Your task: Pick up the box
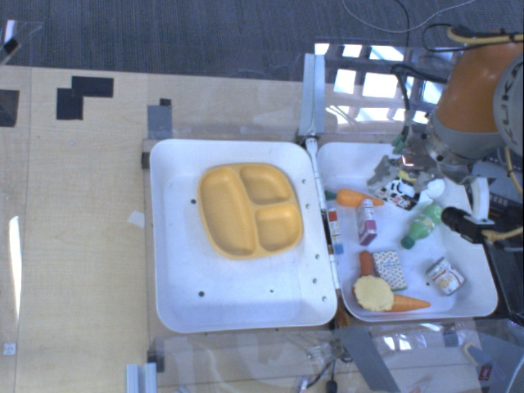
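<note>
A small purple and red box (367, 223) stands near the middle of the right bin (468, 308). A flat checkered box (390, 268) lies toward that bin's front, and a narrow red and white box (333, 224) rests against its left wall. My gripper (391, 173) hangs low over the back of the right bin, behind and to the right of the purple box and apart from it. Just under the gripper sits a black and white patterned item (402, 194). Nothing visibly sits in the gripper.
The right bin also holds a carrot (355, 196), a green bottle (420, 227), a small can (445, 277), a yellow round piece (373, 293) and a second carrot (408, 304). A yellow divided plate (248, 210) lies in the left bin (176, 293).
</note>
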Controlling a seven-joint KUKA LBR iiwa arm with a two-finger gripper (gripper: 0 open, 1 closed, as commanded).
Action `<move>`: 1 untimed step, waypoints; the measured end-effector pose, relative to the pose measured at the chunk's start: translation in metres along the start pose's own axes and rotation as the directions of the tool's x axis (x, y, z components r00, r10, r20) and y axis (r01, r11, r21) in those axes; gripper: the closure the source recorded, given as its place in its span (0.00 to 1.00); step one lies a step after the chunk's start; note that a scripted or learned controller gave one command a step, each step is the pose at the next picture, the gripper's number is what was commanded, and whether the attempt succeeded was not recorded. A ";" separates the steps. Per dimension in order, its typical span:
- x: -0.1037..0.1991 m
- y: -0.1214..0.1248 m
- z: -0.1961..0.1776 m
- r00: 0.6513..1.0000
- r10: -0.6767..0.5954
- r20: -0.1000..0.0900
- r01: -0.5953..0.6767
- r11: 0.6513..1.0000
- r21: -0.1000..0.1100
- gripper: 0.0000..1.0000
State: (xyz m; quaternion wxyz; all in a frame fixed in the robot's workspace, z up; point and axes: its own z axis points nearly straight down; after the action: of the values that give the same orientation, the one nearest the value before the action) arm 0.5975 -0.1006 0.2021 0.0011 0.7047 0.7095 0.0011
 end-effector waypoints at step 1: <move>0.017 -0.022 0.106 0.993 -0.117 0.000 0.117 0.993 -0.003 0.00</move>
State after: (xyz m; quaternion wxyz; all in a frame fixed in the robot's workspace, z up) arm 0.5759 -0.0839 0.0961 0.0021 0.6619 0.7496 0.0019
